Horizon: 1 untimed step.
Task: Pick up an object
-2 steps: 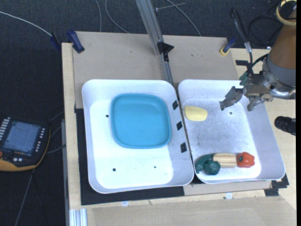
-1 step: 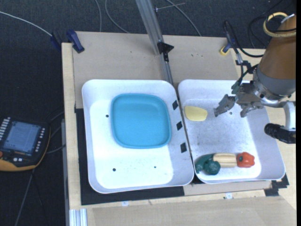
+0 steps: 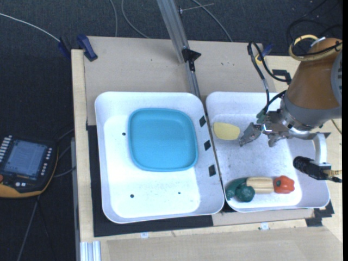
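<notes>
In the right bin (image 3: 239,162), a pale yellow lump (image 3: 225,130) lies near the left wall. Just to its right, my gripper (image 3: 260,140) hangs over the bin floor, open, with bare white floor between its two fingers (image 3: 247,137). The left finger sits close beside the yellow lump, and I cannot tell whether they touch. Along the bin's front wall lie a dark green object (image 3: 240,191), a tan cylinder (image 3: 260,185) and a red object (image 3: 283,184) in a row.
The left bin (image 3: 109,162) bears a light blue square plate (image 3: 163,139). A metal pole (image 3: 176,23) slants up from between the bins. Black cables and the arm's orange-banded wrist (image 3: 315,80) crowd the right bin's far right corner.
</notes>
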Available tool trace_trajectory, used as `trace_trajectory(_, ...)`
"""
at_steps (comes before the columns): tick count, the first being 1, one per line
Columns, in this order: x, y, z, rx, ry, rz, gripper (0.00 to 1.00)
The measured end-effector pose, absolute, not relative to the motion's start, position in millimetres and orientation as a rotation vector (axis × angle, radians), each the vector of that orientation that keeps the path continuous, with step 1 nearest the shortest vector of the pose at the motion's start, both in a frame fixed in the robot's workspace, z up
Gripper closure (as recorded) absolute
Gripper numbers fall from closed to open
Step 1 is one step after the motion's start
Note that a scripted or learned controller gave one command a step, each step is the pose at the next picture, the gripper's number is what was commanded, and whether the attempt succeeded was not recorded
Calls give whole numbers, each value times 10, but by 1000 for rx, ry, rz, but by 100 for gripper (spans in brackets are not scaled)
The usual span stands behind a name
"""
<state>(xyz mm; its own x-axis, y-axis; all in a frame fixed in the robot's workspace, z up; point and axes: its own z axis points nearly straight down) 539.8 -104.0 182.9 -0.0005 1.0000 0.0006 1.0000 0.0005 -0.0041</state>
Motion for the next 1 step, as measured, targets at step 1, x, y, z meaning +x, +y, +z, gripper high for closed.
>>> trace_trajectory(1,5409,-1057,1210,-2219,-2219,5,0)
